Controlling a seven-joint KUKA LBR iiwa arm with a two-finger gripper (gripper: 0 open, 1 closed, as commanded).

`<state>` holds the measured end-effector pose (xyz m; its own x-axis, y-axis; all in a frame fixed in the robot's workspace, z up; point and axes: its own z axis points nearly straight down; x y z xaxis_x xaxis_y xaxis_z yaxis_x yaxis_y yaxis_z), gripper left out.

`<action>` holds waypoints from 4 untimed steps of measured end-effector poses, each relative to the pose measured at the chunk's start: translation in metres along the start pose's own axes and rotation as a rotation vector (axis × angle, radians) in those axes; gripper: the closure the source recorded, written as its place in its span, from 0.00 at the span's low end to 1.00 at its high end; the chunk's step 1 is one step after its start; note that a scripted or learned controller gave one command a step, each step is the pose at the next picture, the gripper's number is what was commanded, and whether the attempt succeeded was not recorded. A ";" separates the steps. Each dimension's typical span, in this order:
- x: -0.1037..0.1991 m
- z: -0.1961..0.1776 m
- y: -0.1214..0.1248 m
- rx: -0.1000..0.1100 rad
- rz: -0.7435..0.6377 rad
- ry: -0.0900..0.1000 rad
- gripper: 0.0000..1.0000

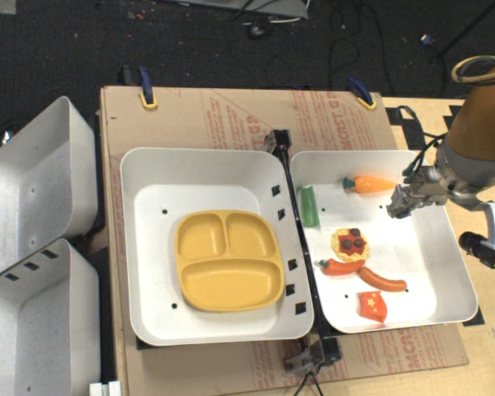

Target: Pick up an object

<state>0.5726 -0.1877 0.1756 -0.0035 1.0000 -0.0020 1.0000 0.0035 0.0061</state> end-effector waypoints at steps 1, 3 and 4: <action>0.000 -0.054 0.002 -0.001 0.000 -0.001 1.00; 0.118 -0.068 0.023 0.004 -0.006 0.003 1.00; 0.179 -0.071 0.032 0.005 -0.005 0.003 1.00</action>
<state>0.6032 -0.0082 0.2467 -0.0081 1.0000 0.0011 1.0000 0.0081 0.0015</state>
